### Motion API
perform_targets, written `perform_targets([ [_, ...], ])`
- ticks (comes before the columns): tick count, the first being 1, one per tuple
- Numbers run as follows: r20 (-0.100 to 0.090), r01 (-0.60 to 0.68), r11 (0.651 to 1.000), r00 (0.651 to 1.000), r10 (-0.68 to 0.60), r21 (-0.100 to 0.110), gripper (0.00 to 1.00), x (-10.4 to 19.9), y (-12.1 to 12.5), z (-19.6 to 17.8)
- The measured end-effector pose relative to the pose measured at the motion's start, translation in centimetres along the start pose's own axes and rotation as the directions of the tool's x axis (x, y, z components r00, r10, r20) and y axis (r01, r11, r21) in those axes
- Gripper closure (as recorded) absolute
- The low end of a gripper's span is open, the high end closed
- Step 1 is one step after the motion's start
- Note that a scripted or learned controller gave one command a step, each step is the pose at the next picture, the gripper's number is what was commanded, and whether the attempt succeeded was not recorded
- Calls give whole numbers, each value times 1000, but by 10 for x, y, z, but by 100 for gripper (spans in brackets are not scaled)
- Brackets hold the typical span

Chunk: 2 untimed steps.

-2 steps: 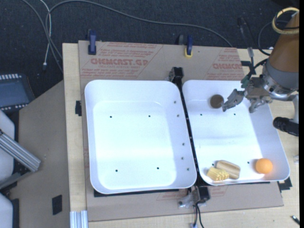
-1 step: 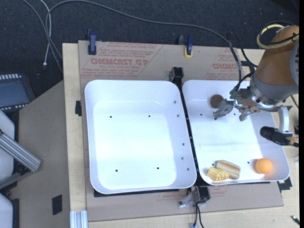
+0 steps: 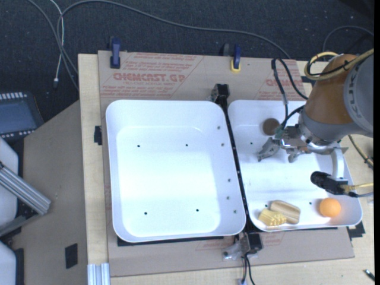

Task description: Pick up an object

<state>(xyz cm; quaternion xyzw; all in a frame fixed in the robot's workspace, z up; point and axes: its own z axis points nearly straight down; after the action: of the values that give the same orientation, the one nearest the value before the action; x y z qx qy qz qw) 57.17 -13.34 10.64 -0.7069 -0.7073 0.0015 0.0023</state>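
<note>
My gripper [image 3: 279, 153] hangs over the upper middle of the right bin [image 3: 249, 177], below the arm's orange band. Its two fingers [image 3: 265, 151] are spread apart and open, with nothing between them. A small brown round disc [image 3: 271, 126] lies just above and left of the gripper, apart from it. Near the bin's front edge lie a tan bun-shaped piece [image 3: 286, 209] and, touching it, a yellow ridged piece [image 3: 271, 219]. An orange ball [image 3: 330, 208] sits in the front right corner.
The left bin [image 3: 119, 159] stands beside the right one, their rims meeting at a black divider [image 3: 234, 159]. A black part with a cable [image 3: 328, 182] sticks out over the right bin's right side, above the ball. Clamps [image 3: 236, 58] hold the board at the back.
</note>
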Motion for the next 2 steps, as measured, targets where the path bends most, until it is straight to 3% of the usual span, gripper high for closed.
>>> perform_targets([
  [1,1,0,1000,1000,0,-7,100,0,2,-14],
  [2,2,0,1000,1000,0,-10,100,5,-5,-63],
])
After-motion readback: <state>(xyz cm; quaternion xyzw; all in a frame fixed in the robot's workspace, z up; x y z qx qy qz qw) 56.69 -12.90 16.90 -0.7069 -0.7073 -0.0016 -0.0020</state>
